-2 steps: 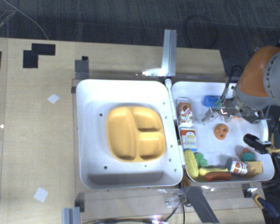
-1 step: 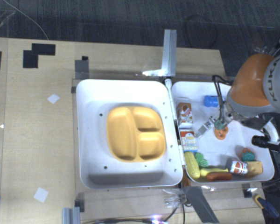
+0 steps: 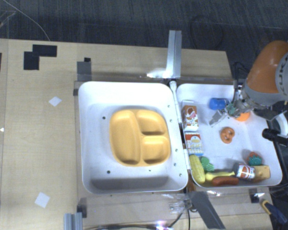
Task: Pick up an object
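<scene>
Sitting in the far part of the right bin [image 3: 259,181] is a blue cup [image 3: 218,103], and it lies just left of the gripper [image 3: 233,110]. An orange thing [image 3: 243,115] is right by the jaws on their other side. I cannot tell if the jaws are apart or together. A brown face toy [image 3: 226,135] lies nearer us, and the left bin [image 3: 93,176] holds a yellow tray [image 3: 138,137]
</scene>
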Robot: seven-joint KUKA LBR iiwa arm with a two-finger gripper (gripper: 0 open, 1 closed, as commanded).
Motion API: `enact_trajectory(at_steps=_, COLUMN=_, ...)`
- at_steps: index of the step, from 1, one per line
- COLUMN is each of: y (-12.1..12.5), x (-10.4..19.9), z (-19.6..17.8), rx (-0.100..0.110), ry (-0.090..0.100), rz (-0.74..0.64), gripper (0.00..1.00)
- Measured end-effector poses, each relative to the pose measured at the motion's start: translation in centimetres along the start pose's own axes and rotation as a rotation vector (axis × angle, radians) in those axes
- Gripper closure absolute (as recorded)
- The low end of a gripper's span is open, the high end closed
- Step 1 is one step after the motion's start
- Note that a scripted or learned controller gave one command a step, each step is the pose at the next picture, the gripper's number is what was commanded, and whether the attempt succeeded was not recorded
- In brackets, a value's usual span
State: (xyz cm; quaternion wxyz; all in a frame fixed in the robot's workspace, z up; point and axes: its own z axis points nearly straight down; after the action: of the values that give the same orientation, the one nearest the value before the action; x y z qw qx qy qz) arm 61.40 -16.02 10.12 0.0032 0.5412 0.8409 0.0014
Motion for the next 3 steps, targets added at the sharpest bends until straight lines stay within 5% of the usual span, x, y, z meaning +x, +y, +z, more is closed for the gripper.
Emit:
enact_trajectory(at_steps=1, y=-0.9, x=5.1, z=0.2, rx=0.0, ry=0.0, rz=0.015, gripper=0.0)
enact_trajectory(at_steps=2, y=-1.6, x=-0.4, z=-0.5, rx=0.0, ry=-0.001, rz=0.169, gripper=0.0)
enact_trajectory(at_steps=3, y=-2.9, x=2.2, z=0.2, rx=0.003, ry=0.002, rz=0.317, gripper=0.0)
